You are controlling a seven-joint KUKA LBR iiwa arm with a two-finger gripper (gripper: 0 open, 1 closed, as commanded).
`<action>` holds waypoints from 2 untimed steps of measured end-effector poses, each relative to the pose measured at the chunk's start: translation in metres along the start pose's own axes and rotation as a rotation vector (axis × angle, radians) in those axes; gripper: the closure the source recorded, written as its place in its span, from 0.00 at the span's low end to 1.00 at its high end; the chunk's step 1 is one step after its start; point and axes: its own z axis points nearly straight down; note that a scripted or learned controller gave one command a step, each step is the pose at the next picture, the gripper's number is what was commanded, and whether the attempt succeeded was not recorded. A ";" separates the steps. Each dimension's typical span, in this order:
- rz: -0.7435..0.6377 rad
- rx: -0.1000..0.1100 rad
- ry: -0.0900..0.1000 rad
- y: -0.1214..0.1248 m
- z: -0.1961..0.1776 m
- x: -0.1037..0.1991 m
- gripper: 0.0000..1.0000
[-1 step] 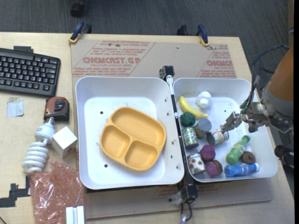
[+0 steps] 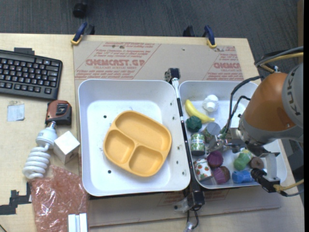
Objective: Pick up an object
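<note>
Because the right bin is so crowded, most of the risk sits in how tightly its things are packed.

Arm: the grey arm with the orange band reaches in from the right and hangs low over the right bin [image 2: 251, 87], covering much of its right half.

Gripper: the gripper [image 2: 223, 142] is down among the small things near the middle of the bin; whether it is released, clenched, or grasping anything I cannot tell (the wrist hides that part).

Likely target: the purple ball [image 2: 215, 158] and the green tin [image 2: 197, 142] lie just beside the gripper, with a grey lump [image 2: 213, 128] close above them.

Neighbours: a spotted cup [image 2: 203, 168], a blue toy [image 2: 241, 177] and a green toy [image 2: 243, 159] crowd the lower part; a banana [image 2: 197, 111], a dark green ball [image 2: 194, 123] and a white ball [image 2: 210, 101] lie further up.

Risk one: a close on two touching things at once, so both slip.

Risk two: round things may roll away under a slanted push.

Risk three: a push could wedge things against the wall between the bins.

Left bin: the yellow tray [image 2: 138, 143] is well apart and not at risk.
</note>
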 end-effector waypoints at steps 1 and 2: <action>0.001 -0.005 -0.007 0.085 0.017 0.001 0.00; -0.005 0.020 -0.005 0.159 0.018 -0.004 0.00</action>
